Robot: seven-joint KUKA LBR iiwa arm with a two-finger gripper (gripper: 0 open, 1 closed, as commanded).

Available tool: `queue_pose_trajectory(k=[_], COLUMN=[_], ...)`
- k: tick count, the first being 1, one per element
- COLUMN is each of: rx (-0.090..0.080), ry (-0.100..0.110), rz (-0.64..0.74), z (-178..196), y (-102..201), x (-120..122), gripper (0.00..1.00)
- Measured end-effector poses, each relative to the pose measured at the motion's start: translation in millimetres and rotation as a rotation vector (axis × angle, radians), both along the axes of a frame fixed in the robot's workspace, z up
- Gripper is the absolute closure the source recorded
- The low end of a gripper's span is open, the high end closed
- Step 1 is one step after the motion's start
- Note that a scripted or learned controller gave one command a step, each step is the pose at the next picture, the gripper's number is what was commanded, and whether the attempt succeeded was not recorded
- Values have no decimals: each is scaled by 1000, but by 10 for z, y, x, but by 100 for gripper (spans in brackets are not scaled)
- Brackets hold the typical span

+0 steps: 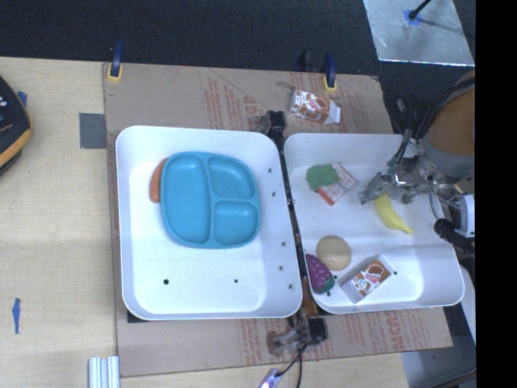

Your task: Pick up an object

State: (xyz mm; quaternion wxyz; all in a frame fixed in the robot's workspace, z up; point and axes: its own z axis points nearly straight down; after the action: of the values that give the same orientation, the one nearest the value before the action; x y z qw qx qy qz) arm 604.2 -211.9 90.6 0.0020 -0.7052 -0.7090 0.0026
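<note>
The right white bin (pixel 420 293) holds a yellow banana (pixel 393 214), a green broccoli piece (pixel 322 175) beside a small carton (pixel 342 183), a tan bun (pixel 334 250), purple grapes (pixel 318 273) and a small printed box (pixel 367 279). My gripper (pixel 391 183) hangs at the bin's right side, just above the banana's upper end, with its fingers spread. Nothing shows between them. The grey arm with its orange band (pixel 455 128) comes in from the right.
The left white bin (pixel 141 273) holds a blue divided plate (pixel 210 199) with an orange item (pixel 154 183) tucked under its left edge. A small printed packet (pixel 314 107) lies on the cardboard behind the bins. A yellow-black device (pixel 10 124) sits at the far left.
</note>
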Motion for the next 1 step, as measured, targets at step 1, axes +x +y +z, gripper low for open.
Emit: queue_pose_trajectory(k=[1], rx=[-2], ry=[-2], rz=[3], z=[119], y=[-12], x=[10], gripper=[100])
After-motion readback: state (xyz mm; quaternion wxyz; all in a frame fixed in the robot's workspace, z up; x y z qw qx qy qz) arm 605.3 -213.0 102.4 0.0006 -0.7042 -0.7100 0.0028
